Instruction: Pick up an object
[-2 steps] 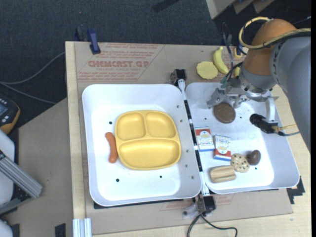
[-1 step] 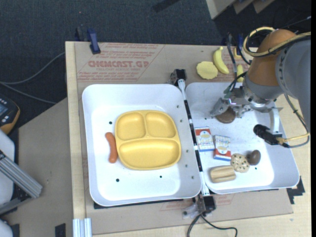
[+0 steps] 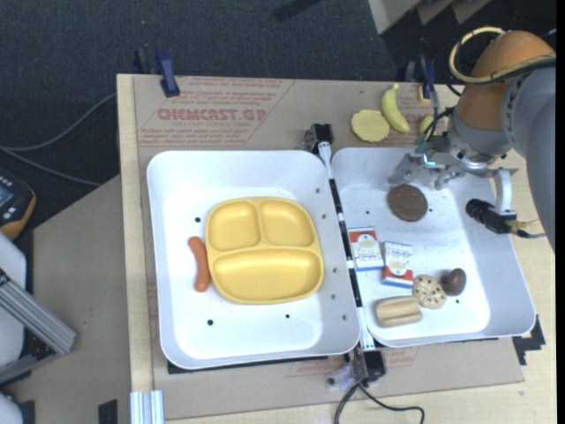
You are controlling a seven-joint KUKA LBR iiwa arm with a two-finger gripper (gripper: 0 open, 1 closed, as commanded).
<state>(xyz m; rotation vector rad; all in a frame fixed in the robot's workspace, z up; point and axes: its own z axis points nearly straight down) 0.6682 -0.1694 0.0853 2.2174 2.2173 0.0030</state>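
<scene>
I read the gripper (image 3: 424, 168) as low over the right bin (image 3: 503, 263), top end; can't tell its grip state. Nearest target: brown round cookie (image 3: 408, 202), just below-left, no long axis.

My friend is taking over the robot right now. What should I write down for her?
Pincer: in the right bin, at its far end, just above the brown round patty. I cannot see that it holds anything.

Right bin also has two small cartons, a cookie, a dark brown ball and a bread roll.

Left bin: yellow divided plate, with a sausage beside it.

Behind the bins: a banana and a yellow slice.

Done: nothing lifted yet. Left: grab one thing and lift it.
</scene>
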